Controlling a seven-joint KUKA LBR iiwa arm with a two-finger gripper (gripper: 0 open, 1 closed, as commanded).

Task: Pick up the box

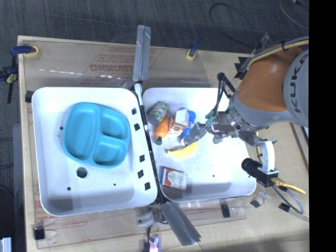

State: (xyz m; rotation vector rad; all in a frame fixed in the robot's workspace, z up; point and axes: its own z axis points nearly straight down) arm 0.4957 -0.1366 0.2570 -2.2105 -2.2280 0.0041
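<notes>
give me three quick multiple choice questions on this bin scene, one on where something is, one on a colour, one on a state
1. Where does the divided tray lie?
A. left bin
B. right bin
C. on the bench

2. What colour is that tray?
A. red
B. blue
C. green

3. How is the small box placed?
A. held between the fingers
B. lying on the right bin floor, apart from the gripper
C. stacked on the tray

Answers: 1 A, it fills the left bin. 2 B, it is light blue. 3 B, the box lies near the front wall while the gripper is over the banana.
</notes>
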